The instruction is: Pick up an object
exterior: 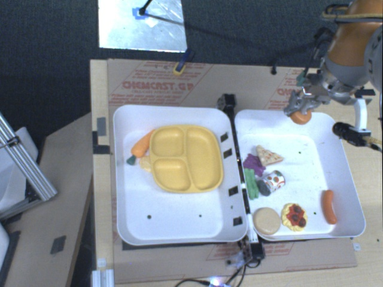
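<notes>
My gripper hangs over the far rim of the right bin, just inside its back edge. A small round orange object sits right at the fingertips, and the fingers look closed on it. It overlaps the bin's rim, so it appears lifted off the floor. Loose in the right bin lie a pizza slice, purple grapes, a green vegetable, a small can, a tan round bun, a red-and-yellow round food piece and an orange sausage.
The left bin holds a yellow divided plate with a carrot at its left edge. A black divider runs between the bins. The arm's orange band rises at the upper right.
</notes>
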